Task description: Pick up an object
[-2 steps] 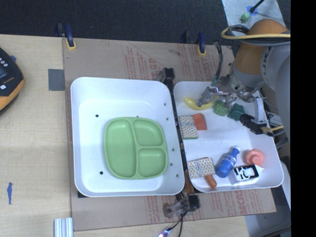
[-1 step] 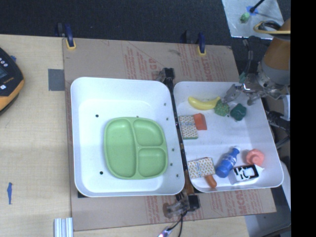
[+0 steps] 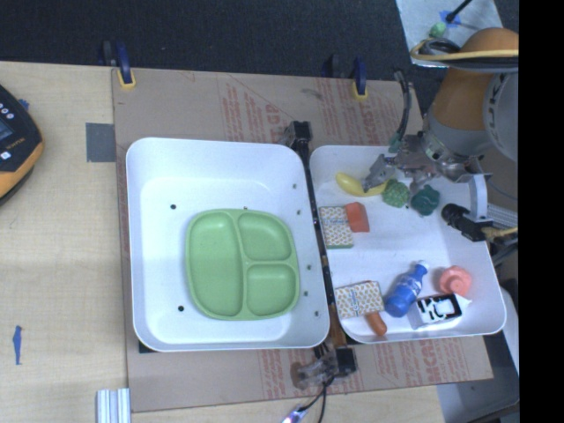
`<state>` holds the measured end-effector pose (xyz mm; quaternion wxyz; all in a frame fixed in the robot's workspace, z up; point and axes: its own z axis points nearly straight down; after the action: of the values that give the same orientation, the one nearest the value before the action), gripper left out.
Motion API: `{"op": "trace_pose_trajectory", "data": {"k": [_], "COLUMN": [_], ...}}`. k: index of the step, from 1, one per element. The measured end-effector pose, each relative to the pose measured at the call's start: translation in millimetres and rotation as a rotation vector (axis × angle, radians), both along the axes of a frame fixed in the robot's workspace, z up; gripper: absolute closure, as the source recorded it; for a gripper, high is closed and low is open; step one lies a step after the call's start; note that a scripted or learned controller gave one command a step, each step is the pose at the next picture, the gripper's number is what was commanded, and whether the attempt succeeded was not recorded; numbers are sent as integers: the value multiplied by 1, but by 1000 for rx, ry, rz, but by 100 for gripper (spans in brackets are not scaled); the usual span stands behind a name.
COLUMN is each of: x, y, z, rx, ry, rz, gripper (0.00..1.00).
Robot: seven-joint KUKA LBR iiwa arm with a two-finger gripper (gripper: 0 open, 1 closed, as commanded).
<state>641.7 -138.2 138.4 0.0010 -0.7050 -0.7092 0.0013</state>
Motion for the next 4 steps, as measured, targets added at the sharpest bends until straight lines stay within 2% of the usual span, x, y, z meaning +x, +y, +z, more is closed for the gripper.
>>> {"op": "trace_pose_trajectory", "data": {"k": [1,2,3,4], "x": [-103,-10,15,14], "y": [-6,-16,15,-57], "z": [-47,-39,-45,-46], "rx": [1,0,-1,-1], "ry": [2,-2,-1,0], "rz": [-2,-2,-1,-3], "gripper": [0,0,0,0]}}
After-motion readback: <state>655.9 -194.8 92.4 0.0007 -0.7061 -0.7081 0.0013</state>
